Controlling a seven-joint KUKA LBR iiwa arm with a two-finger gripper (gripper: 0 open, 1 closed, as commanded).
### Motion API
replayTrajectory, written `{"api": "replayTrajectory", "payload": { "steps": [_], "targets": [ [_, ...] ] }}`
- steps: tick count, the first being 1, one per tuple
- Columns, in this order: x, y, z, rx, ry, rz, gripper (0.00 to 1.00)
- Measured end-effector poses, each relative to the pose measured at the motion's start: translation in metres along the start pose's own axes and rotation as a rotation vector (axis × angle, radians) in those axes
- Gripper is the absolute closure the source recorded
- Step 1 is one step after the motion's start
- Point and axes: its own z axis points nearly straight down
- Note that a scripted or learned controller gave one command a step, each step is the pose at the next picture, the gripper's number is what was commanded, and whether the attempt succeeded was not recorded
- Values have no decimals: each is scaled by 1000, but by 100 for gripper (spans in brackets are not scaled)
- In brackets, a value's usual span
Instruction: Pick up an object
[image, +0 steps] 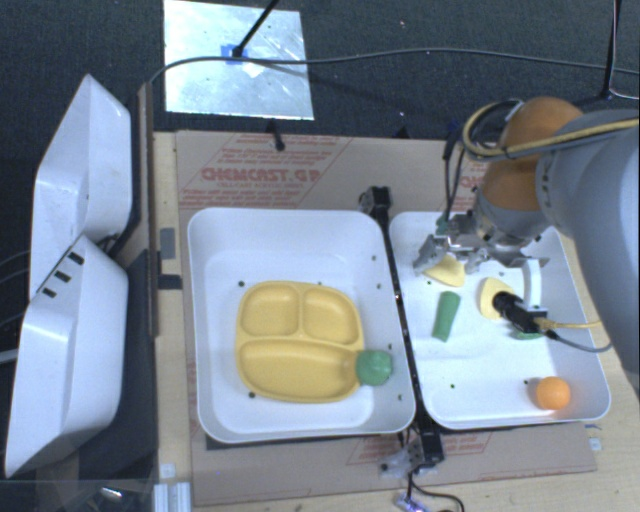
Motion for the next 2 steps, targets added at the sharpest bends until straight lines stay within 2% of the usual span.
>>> {"api": "replayTrajectory", "payload": {
  "steps": [2],
  "targets": [
    [0, 0, 1, 1, 0, 0, 0]
  ]
}}
